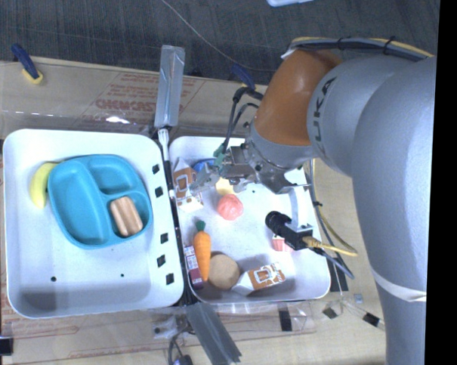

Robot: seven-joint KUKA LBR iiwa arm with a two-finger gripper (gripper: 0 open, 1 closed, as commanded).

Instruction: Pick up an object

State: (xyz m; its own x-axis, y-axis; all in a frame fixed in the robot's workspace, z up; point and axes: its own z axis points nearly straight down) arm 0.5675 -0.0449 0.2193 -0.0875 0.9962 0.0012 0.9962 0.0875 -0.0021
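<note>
Gripper (227, 169): low in right bin (307, 283), opening cannot be told, no hold confirmed | Target: pink ball (230, 207) just below gripper; yellow piece (224, 187) between them | Risk: crowding near ball, judged liable to catch 2 items or nudge it aside

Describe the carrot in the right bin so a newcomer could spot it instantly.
Start at the right-hand shallow white bin, the one under the grey arm, and follow its left wall toward the near edge. There lies the small orange toy carrot with a green top, pointing lengthwise. A round tan potato-like ball touches its lower end; the carrot alone is slim, tapered and orange.
</note>
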